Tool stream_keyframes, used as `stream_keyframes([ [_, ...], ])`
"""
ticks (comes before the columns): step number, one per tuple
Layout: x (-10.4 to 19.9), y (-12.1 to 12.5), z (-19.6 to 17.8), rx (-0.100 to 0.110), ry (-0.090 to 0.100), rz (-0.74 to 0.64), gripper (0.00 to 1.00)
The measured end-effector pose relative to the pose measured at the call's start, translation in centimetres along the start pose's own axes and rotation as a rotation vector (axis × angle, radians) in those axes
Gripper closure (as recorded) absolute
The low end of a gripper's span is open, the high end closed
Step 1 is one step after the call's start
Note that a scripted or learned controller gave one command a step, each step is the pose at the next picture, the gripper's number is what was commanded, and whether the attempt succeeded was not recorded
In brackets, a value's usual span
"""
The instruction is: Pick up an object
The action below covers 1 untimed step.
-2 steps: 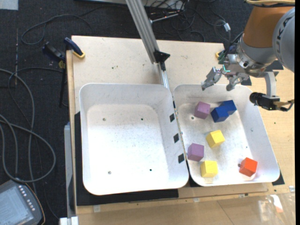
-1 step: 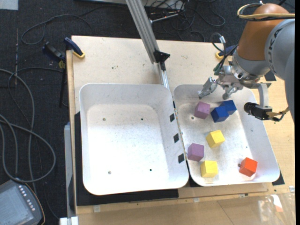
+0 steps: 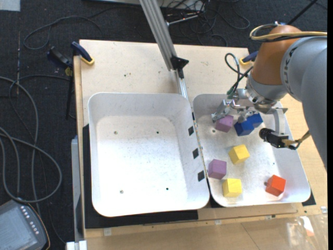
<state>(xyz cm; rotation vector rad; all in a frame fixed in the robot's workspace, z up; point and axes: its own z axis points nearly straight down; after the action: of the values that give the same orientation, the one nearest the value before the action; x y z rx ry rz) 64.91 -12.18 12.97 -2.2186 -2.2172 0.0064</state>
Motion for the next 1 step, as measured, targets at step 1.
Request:
stream_keyframes([
  [1, -0.04, 0.24, 1.43, -0.013, -0.002, 0.000, 0.00],
])
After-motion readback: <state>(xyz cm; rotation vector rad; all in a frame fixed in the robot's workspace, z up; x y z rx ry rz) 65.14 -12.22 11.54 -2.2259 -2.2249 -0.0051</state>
